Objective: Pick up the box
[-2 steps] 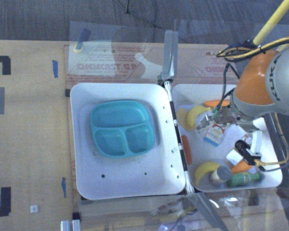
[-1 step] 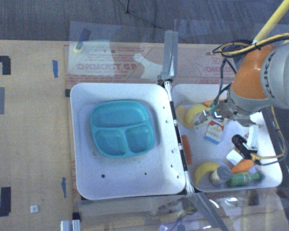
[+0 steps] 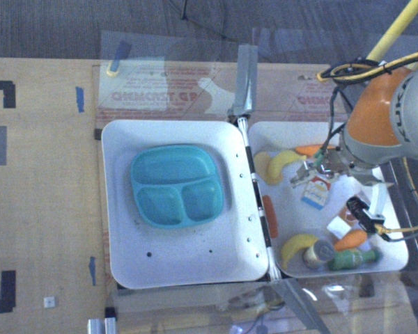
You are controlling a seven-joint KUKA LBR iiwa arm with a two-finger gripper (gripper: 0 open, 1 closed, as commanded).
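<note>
1. The box (image 3: 315, 191) lies in the right bin (image 3: 398, 256), just below the gripper (image 3: 313, 170) and right of the banana (image 3: 282, 164).
2. Whether the jaws are spread cannot be told.
3. The descent should be centred over the box, clear of the banana.

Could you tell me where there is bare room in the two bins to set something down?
The left bin has bare floor all around the blue tray, widest along its near edge. The right bin is crowded: bananas, the box, a carrot and a bottle, with the gripper above the box.
</note>
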